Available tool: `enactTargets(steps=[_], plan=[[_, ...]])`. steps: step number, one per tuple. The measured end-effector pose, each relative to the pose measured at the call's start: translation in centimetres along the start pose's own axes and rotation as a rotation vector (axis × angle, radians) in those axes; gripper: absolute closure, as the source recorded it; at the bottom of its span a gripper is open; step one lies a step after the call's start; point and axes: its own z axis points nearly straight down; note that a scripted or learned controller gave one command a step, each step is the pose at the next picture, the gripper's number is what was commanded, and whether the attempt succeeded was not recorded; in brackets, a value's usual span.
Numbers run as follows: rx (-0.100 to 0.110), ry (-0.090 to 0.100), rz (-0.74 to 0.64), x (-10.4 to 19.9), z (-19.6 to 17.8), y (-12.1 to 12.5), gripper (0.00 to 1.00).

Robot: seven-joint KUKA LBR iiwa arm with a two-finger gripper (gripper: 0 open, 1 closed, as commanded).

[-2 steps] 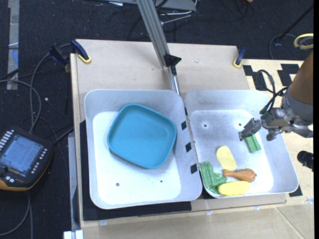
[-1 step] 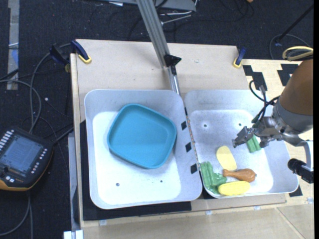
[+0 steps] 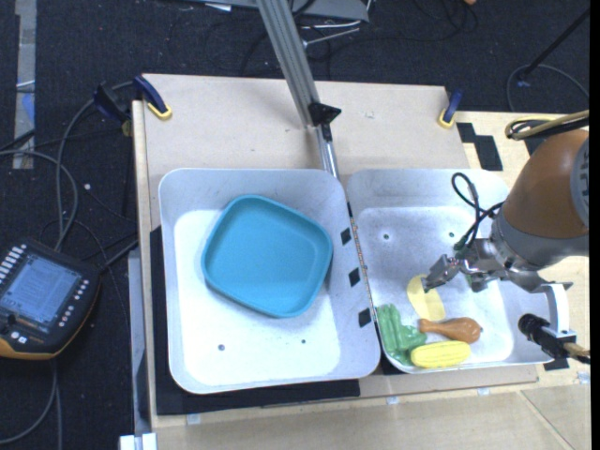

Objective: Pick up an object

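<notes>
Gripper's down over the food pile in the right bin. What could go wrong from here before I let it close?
1. The gripper sits at the edge of the yellow slice, which lies flat on the bin floor, so the fingers may slide off it.
2. The drumstick, corn and green piece are bunched together; a grab may nudge neighbours or catch two.
3. The pile lies near the right bin's front wall, which could block a grasp.

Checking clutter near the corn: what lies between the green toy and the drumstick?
In the camera view, bare bin floor separates the green toy from the drumstick; the corn sits just below that gap.
</notes>
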Motion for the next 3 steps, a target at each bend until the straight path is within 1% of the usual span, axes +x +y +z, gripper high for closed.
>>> enactTargets(steps=[1, 2, 3], plan=[[-0.006, -0.001, 0.0, 0.0, 3.4, 0.1, 0.0], [-0.009, -0.002, 0.0, 0.0, 2.2, 0.1, 1.0], [-0.01, -0.002, -0.001, 0.5, -3.8, 0.5, 1.0]])
